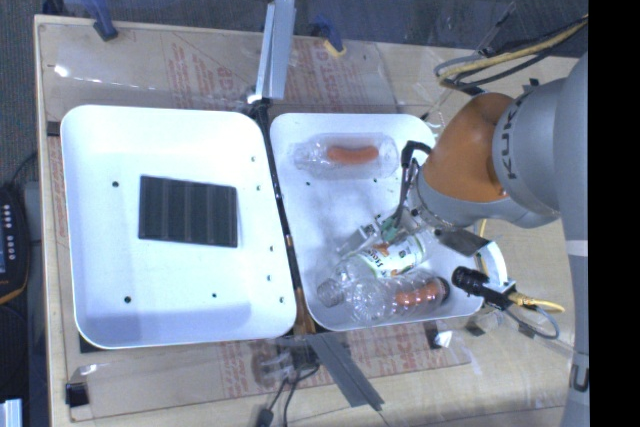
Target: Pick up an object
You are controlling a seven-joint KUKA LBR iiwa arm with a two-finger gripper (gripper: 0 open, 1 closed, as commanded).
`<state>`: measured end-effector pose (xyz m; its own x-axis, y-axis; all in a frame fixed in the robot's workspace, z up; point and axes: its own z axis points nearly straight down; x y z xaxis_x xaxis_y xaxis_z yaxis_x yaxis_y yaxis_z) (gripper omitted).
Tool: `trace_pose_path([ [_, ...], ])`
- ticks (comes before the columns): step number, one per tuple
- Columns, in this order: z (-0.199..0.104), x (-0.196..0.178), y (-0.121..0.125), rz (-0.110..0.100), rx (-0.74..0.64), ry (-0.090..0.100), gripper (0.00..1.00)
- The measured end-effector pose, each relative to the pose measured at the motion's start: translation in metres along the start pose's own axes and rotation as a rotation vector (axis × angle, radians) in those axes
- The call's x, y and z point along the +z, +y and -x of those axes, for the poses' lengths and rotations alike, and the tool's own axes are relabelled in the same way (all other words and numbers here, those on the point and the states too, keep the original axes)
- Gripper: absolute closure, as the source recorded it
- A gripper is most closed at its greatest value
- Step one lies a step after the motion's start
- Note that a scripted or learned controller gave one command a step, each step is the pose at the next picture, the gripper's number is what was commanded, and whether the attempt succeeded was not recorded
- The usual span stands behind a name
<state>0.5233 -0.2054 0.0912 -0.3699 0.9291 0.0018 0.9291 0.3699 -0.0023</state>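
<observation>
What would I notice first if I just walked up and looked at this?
Most likely the big grey robot arm with its bright orange band, reaching in from the right over the right bin. Its pincer is down among a jumble of clear plastic-wrapped things near the front of that bin, close to a small bottle with a green and white label. After that, the dark ridged rectangle lying flat in the middle of the left bin.
</observation>
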Motion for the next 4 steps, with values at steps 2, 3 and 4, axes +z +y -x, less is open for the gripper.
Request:
trace_pose_path([
  [2, -0.0091, -0.0272, -0.0361, 0.001, 0.235, 0.001, 0.0],
  [3, -0.0091, -0.0272, -0.0361, 0.001, 0.235, 0.001, 0.0],
  [4, -0.0091, -0.0272, -0.0361, 0.001, 0.235, 0.001, 0.0],
])
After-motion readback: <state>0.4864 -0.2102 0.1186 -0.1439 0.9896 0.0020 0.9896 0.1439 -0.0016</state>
